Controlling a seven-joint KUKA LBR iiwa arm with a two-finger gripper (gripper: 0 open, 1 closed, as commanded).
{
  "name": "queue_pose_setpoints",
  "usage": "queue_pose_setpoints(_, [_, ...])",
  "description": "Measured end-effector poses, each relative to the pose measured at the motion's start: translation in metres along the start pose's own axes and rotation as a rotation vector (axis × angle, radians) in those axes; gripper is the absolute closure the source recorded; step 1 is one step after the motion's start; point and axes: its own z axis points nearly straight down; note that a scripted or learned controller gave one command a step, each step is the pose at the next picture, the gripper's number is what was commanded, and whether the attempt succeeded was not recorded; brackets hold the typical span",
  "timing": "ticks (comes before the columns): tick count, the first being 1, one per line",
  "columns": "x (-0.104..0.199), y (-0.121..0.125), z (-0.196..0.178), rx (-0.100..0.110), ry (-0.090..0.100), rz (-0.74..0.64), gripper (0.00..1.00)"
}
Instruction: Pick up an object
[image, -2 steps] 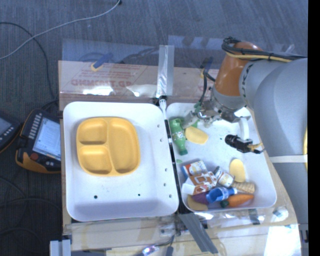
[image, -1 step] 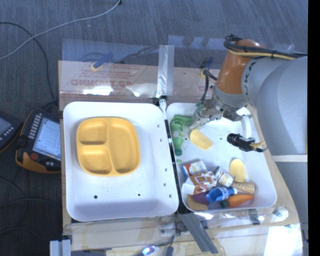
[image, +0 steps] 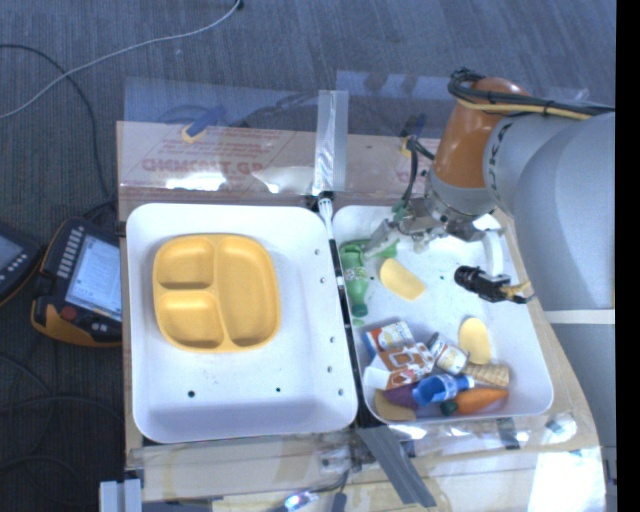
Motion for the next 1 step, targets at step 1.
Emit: queue_pose_setpoints(1, [0.0066,-0.0326,0.0085,-0.009,-0.007,-0.020,0.00])
